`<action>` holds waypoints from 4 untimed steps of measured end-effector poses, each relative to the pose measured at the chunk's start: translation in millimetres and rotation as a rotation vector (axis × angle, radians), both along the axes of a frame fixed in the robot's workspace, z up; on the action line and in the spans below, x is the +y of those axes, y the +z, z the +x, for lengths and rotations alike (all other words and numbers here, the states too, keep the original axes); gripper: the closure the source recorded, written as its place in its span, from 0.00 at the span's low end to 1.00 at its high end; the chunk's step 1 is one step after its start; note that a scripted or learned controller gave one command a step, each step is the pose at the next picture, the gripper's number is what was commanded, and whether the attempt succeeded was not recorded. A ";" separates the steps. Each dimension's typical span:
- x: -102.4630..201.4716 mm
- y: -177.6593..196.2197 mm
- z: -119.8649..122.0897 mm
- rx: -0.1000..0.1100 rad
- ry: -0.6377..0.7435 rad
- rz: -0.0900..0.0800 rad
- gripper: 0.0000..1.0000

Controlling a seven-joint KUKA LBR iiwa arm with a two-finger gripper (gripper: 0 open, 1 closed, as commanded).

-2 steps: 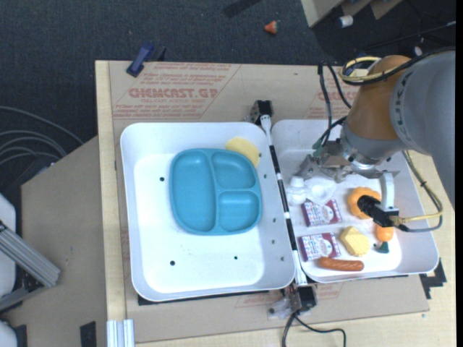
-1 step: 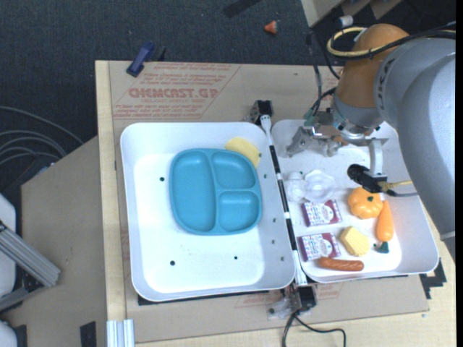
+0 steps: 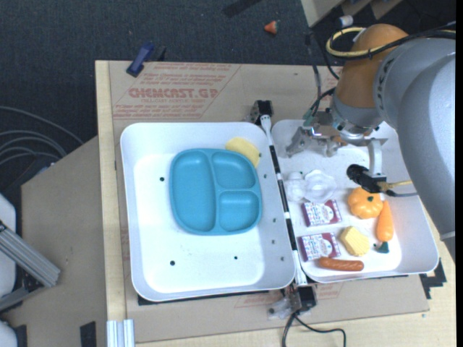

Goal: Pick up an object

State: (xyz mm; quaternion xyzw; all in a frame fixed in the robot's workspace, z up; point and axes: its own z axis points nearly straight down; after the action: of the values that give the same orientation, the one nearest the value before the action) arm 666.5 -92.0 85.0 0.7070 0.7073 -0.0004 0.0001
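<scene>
Grey and orange, the arm (image 3: 391, 71) reaches over the right bin (image 3: 423, 255), and we see its gripper (image 3: 322, 137) low at that bin's far end; whether it is wide or narrow, we cannot tell. Near it lie a clear plastic piece (image 3: 316, 184), two packets (image 3: 320, 212), an orange toy (image 3: 364, 202), a carrot (image 3: 385, 223), a cheese wedge (image 3: 354, 241) and a sausage (image 3: 341, 264). A blue divided plate (image 3: 215, 191) sits in the left bin (image 3: 145, 230).

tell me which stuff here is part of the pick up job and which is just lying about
Part of the job:
- gripper, over the right bin
- carrot
- orange pepper
- cheese block
- sausage
- two small cartons
- clear wrapper

Just lying about:
- blue divided plate in the left bin
- yellow piece behind the plate
- blue clip on the board
</scene>
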 end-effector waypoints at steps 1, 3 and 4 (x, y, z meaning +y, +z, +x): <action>-1.8 -0.3 -30.1 0.002 -0.001 0.001 0.00; -0.4 -0.2 -18.4 0.002 -0.001 0.001 0.00; -2.2 -0.3 -41.5 0.002 -0.001 0.001 0.00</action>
State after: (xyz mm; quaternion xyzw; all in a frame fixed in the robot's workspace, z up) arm 625.0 -94.2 84.7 0.7072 0.7070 -0.0007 -0.0011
